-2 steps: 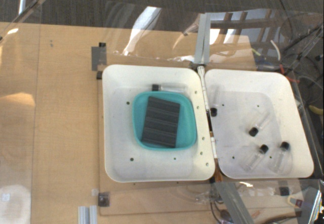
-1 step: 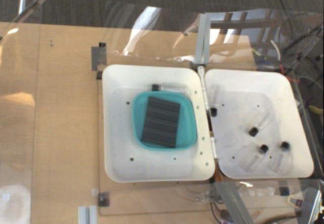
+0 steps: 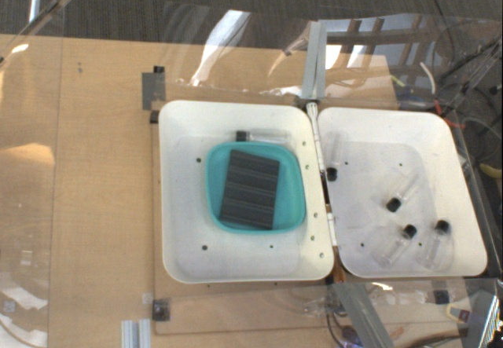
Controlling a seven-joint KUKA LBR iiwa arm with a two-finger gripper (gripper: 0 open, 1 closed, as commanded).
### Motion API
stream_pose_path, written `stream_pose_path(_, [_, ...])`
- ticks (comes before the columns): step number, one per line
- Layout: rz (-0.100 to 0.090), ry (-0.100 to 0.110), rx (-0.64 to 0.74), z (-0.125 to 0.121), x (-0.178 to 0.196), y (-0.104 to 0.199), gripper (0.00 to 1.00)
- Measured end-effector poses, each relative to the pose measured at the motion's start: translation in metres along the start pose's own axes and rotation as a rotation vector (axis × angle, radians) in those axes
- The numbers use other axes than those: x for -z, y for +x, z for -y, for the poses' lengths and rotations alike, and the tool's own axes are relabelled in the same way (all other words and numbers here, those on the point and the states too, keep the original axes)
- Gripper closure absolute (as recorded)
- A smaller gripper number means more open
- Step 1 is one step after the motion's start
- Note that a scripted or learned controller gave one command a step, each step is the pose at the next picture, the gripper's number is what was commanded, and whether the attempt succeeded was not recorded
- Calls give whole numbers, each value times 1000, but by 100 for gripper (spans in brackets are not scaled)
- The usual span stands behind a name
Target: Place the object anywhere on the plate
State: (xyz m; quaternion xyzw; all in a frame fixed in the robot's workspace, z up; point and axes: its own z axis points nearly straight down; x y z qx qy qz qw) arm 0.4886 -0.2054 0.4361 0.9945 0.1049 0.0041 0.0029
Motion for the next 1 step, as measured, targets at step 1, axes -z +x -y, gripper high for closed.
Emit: stream_pose_path(1, [0,0,0,0,0,0,0])
